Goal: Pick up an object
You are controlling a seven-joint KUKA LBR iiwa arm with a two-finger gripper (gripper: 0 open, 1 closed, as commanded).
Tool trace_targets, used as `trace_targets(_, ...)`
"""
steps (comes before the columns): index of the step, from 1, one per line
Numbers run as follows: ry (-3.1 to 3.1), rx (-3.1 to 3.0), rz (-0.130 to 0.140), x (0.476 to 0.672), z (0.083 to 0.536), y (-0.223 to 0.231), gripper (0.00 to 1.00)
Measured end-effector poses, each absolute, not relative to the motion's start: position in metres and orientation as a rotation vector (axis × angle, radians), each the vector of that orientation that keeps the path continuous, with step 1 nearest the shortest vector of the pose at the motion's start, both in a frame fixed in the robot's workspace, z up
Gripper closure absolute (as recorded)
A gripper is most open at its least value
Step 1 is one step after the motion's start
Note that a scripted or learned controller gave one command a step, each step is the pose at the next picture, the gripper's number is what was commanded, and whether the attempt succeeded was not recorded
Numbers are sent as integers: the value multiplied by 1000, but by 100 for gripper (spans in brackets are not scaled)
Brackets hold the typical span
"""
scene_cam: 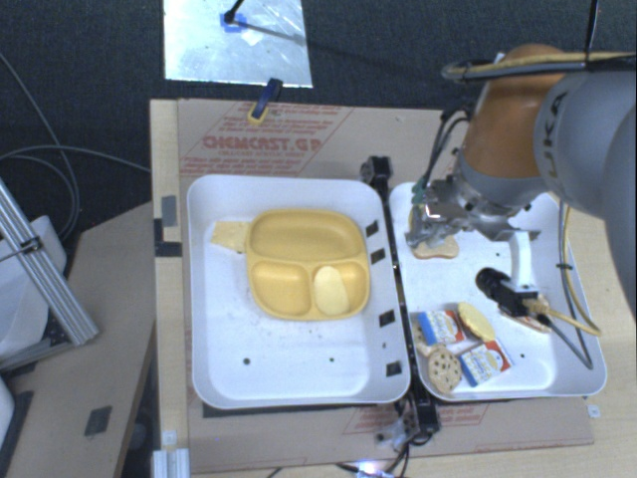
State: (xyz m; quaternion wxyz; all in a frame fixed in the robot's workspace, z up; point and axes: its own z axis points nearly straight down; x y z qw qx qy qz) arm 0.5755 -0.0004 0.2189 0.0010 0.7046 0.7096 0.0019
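right bin (pixel 572 371): cookie (pixel 444 368), blue-and-white packets (pixel 486 360) lie loose near the front | mid: pincer (pixel 430 229) is lowered over a tan flat piece (pixel 438 249), apparently the chosen target; finger state cannot be told | left bin (pixel 209 297): yellow divided tray (pixel 304 262) is kept apart.

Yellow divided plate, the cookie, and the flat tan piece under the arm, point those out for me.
yellow divided plate (pixel 299 239): camera view, floor of its large upper compartment.
cookie (pixel 444 368): camera view, middle of its speckled top face.
flat tan piece (pixel 438 249): camera view, the part showing below the gripper.
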Motion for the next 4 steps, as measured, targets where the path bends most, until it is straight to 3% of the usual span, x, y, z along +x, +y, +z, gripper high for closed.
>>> trace_targets(2,2230,2212,4,578,236,45,100)
trace_targets(3,2220,2225,-5,556,193,10,100)
trace_targets(4,2222,2220,1,558,195,12,0)
